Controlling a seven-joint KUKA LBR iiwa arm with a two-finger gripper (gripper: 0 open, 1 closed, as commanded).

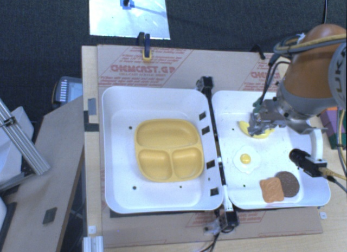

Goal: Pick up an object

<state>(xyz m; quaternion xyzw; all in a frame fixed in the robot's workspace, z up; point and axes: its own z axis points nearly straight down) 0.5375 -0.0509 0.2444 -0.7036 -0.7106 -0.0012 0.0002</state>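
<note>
My gripper (259,126) is low in the right bin (227,104), right over a yellow object (256,133) of which only a rim shows beneath the fingers. A fried egg toy (245,159) lies just in front of it. Further front sit an orange-brown slice (271,189) and a dark brown round patty (288,183), touching each other. The grey arm with its orange band (312,56) comes in from the right and hides the bin's far right corner.
The left bin (116,110) holds a yellow three-compartment tray (167,149). Black clips (209,131) run along the seam between the bins. A black fixture (306,162) sticks into the right bin's right edge.
</note>
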